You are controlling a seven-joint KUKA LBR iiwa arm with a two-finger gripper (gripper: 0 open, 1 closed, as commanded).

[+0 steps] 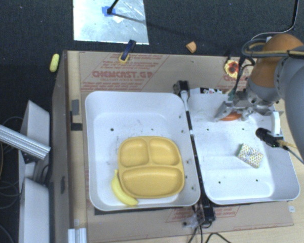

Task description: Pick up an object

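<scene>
In the camera view, the arm [289, 65] is reaching in from the right and running off the frame edge, with the gripper [234, 111] sitting low over the back of the right bin [253, 186], its body covering most of an orange object [232, 117] peeking out beneath it. Whether it is gripping that object is impossible to tell. A patterned block [250, 155] is lying well apart in the same bin, while a yellow tray [151, 167] is partly overlapping a banana [120, 190] in the left bin [137, 110].

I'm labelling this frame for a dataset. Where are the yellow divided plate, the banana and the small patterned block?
yellow divided plate [151, 167]: camera view, centre ridge where compartments meet.
banana [120, 190]: camera view, mid-curve beside the plate's left edge.
small patterned block [250, 156]: camera view, top face, in the right bin.
</scene>
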